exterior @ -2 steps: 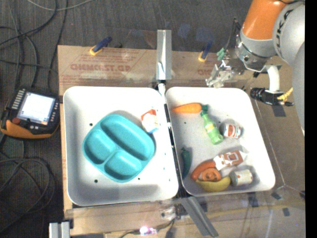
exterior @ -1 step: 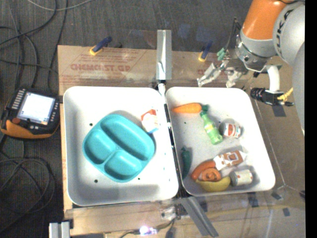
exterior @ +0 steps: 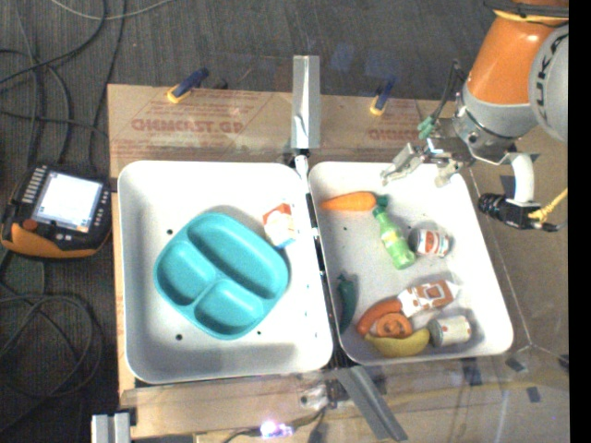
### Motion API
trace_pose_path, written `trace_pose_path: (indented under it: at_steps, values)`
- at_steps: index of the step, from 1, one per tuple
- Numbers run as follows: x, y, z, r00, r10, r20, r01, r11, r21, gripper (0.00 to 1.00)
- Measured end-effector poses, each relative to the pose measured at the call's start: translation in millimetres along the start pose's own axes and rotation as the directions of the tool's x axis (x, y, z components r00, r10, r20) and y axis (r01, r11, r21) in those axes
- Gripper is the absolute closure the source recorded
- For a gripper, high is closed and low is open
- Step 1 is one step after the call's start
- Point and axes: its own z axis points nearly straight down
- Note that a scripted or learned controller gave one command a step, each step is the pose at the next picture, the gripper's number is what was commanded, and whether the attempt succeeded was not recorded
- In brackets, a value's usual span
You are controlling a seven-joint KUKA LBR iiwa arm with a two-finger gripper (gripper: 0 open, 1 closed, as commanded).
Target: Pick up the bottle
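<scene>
The bottle (exterior: 393, 239) is small, green and has a green cap. It lies on its side in the right bin (exterior: 489, 247), just below an orange carrot (exterior: 349, 201) and left of a red and white can (exterior: 429, 242). My gripper (exterior: 421, 167) hangs over the bin's far edge, above and a little right of the bottle, well apart from it. Its fingers are spread open with nothing between them.
The right bin's near end holds a dark green vegetable (exterior: 346, 295), a sausage (exterior: 380, 318), a banana (exterior: 399, 343), a small carton (exterior: 428, 297) and a grey can (exterior: 451, 330). The left bin (exterior: 138, 247) bears a teal divided plate (exterior: 222, 273) and a red and white packet (exterior: 280, 224).
</scene>
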Motion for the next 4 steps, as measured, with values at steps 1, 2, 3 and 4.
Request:
trace_pose_path:
  at_steps: [1, 2, 3, 4]
  values:
    - [-11, -4, 153, 0.998, 0.067, -0.003, -0.067, 0.998, -0.001, 0.00]
    - [-10, -4, 145, 0.998, 0.066, -0.006, -0.066, 0.998, 0.001, 1.00]
    - [39, 1, 36, 0.999, 0.035, -0.002, -0.035, 0.999, -0.001, 1.00]
    - [64, 33, 62, 0.964, 0.267, 0.000, -0.267, 0.964, 0.002, 1.00]
